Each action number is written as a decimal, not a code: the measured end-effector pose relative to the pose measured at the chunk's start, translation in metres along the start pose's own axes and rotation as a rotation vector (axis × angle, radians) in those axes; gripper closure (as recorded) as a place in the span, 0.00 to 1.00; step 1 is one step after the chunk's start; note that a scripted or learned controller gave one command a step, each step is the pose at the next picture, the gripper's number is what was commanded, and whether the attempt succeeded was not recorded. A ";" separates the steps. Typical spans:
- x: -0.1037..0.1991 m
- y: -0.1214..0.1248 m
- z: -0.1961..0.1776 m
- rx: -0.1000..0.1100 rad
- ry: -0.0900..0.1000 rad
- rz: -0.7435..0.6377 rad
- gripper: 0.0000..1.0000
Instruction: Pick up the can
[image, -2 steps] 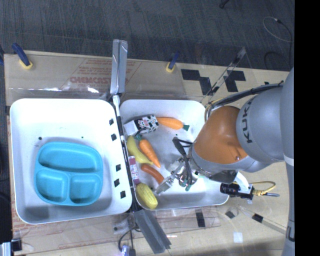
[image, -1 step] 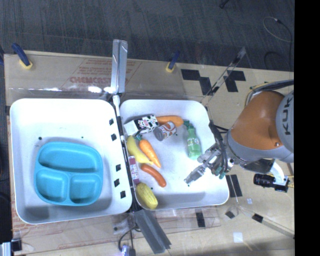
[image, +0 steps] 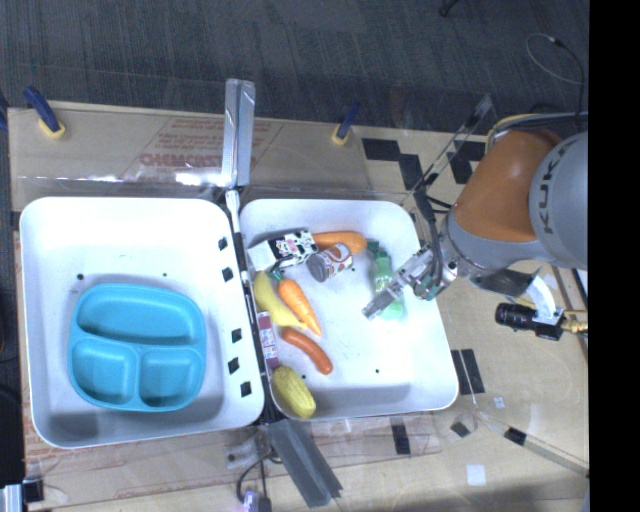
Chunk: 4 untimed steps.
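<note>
- Can: lies on its side on the floor of the right bin, toward the far wall and a little left of the middle. It touches a small printed carton on its left, and an orange carrot runs along the far wall just behind it.
- Gripper: low over the right bin near its right wall, just beside a green bottle. It is apart from the can.
- Fingers: too blurred to read; cannot tell whether apart or together. Nothing visible between them.
- Progress, as judged: the can is not lifted and not gripped. The approach is incomplete.
- Left to do: move toward the far-left part of the bin, straddle the can, close, lift.
- Other contents: a second carrot, banana, sausage-like piece and yellow corn cob along the left wall.
- Left bin holds a blue divided tray.
</note>
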<state>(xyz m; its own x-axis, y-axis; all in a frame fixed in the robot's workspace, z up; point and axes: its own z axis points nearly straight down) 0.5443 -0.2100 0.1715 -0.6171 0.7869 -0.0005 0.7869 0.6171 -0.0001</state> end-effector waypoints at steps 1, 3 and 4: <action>-0.017 0.055 0.080 -0.001 -0.001 -0.035 0.00; -0.052 0.082 0.081 0.036 0.024 -0.038 0.00; -0.042 0.062 0.079 0.002 0.002 0.149 0.00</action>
<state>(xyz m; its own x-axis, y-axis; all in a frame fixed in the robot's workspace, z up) 0.6189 -0.2048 0.0920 -0.4934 0.8698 0.0018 0.8698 0.4934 -0.0020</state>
